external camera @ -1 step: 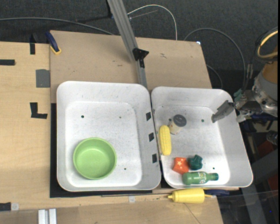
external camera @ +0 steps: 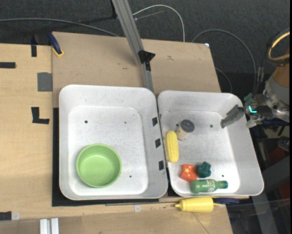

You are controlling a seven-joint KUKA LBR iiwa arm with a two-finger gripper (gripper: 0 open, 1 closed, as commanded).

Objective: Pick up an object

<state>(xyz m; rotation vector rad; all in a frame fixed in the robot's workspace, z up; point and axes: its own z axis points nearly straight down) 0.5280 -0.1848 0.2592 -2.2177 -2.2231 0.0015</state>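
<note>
A light wooden worktop (external camera: 19, 145) is seen from above, with a darker brown board (external camera: 102, 62) laid over its upper middle. Two shallow white bins are set side by side on it: the left bin (external camera: 68, 130) towards 8 o'clock of centre, the right bin (external camera: 243, 165) towards 4 o'clock, their inner rims touching. A yellow bottle (external camera: 196, 204) is laid on its side on the worktop just beside the right bin's near rim, at 5 o'clock. Black tape marks (external camera: 37, 115) are stuck at 9 o'clock. A blue-and-yellow clamp (external camera: 56, 45) is placed at 11 o'clock.
</note>
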